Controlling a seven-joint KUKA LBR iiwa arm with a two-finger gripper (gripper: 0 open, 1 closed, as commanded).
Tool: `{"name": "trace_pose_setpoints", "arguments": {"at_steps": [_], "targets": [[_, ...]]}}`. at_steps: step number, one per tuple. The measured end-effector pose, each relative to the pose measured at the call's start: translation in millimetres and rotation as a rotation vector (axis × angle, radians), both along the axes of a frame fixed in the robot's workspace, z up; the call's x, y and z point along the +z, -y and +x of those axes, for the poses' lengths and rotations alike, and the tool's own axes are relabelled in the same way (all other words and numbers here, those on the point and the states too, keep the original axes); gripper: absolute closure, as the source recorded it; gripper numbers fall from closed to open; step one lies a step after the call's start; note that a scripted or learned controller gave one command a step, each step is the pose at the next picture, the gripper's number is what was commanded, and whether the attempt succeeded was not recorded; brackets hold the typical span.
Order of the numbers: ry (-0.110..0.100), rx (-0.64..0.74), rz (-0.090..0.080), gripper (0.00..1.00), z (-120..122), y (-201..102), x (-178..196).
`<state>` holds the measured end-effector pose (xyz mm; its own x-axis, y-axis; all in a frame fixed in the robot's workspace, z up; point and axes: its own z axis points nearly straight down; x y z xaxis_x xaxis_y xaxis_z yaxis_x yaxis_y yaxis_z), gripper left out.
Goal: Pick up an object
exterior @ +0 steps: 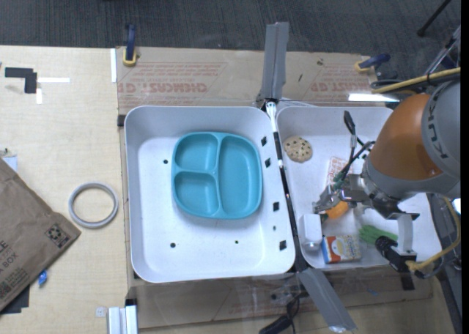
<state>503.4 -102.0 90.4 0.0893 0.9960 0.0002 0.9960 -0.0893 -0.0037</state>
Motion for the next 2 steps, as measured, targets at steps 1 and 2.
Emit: {"name": "trace_pose_setpoints", "arguments": {"at_steps": [1, 2], "targets": [[-0.001, -0.004, 0.000, 1.00, 0, 1, 8], [0.002, 0.024, -0.002, 1.00, 70, -24, 101]]}}
